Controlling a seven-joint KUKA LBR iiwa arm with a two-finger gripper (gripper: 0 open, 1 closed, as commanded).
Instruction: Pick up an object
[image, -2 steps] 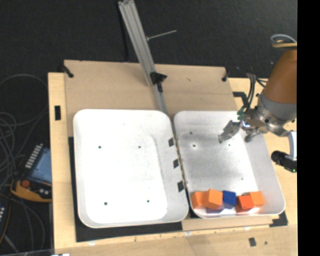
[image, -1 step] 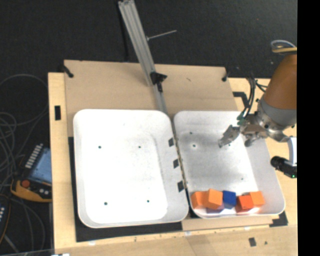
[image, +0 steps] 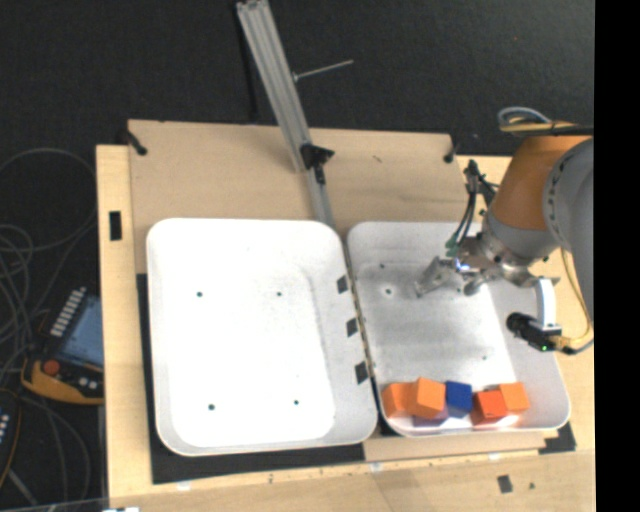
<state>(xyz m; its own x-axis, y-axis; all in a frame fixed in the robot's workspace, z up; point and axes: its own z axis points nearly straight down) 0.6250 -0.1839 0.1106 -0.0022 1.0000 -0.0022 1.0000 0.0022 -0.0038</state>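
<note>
My claw (image: 447, 278) hangs over the right bin's (image: 430, 330) bare middle, apparently spread and gripping nothing; the blocks (image: 455, 399) huddle against the near wall, well apart.

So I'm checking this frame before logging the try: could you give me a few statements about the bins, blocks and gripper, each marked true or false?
1. The blocks lie in the right bin. True.
2. The blocks sit along that bin's far edge. False: the orange blocks and the blue block line its near edge.
3. The gripper is over the right bin. True.
4. The gripper holds an orange block. False: no block is between its fingers, and it is apart from the blocks.
5. The blue block lies in the left bin. False: it lies between orange blocks in the right bin.
</note>
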